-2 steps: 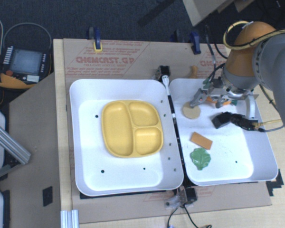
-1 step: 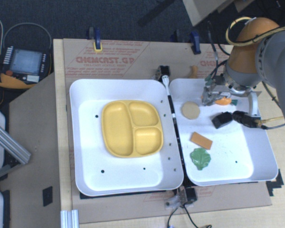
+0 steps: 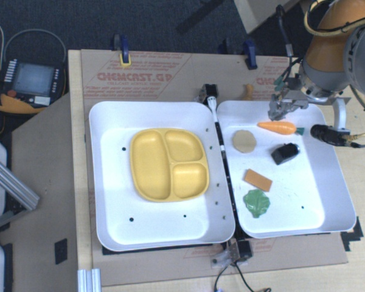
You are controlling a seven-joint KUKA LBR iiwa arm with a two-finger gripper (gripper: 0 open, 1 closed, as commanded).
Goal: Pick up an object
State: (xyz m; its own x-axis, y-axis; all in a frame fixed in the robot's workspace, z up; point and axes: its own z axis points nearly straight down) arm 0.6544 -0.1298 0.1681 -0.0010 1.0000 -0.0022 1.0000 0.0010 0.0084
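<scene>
On the cardboard-covered bench [image 3: 170, 72], two white bins [image 3: 109, 212] sit above dark carpet; the end effector's [image 3: 284, 109] opening is unclear.

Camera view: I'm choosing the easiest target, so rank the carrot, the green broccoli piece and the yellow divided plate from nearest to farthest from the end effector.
1. Carrot: right bin, far edge, just below the end effector.
2. Green broccoli piece: right bin, near side, left of the middle.
3. Yellow divided plate: middle of the left bin.
</scene>
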